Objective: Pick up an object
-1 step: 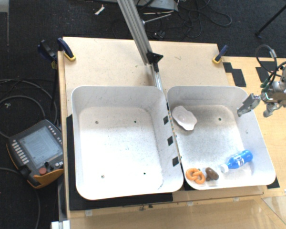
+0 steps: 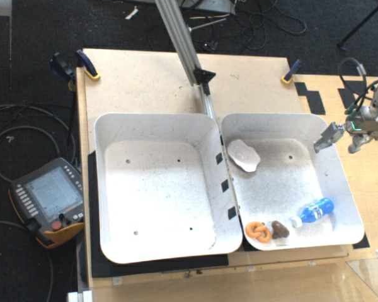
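Note:
In the right bin lie several objects. A pale, flat stone-like lump rests near the bin's back left. An orange pretzel-shaped piece and a small brown lump sit side by side at the front edge. A small blue bottle lies on its side to their right. My gripper hangs over the bin's back right rim, well apart from all of them. It is open, its two grey fingers spread with nothing between them.
The left bin adjoins the right one along a shared middle rim. A slanted metal pole runs from the back down to that rim. A teach pendant lies left of the bench; yellow clamps sit at the back corners.

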You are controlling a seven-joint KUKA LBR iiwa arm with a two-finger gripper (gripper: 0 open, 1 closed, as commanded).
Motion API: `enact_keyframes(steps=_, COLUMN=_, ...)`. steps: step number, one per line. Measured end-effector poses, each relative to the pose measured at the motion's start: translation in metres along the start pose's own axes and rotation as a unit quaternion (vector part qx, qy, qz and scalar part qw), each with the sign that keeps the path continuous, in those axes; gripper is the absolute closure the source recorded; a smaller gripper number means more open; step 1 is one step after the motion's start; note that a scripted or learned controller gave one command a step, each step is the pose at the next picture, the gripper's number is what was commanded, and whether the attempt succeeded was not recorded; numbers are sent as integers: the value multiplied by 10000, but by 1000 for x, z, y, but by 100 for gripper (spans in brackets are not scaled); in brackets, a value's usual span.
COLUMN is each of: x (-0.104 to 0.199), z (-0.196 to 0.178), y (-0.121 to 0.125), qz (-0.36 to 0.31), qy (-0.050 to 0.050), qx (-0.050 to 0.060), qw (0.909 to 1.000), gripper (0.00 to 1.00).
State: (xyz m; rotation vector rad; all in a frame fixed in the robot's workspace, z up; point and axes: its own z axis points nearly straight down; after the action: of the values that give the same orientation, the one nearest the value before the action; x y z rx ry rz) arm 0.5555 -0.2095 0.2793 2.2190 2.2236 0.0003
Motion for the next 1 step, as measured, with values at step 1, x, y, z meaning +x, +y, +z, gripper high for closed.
enact_keyframes(steps=1, x=3, z=64, y=1, qz=11, qy=8, qx=34, qw=10000, gripper=0)
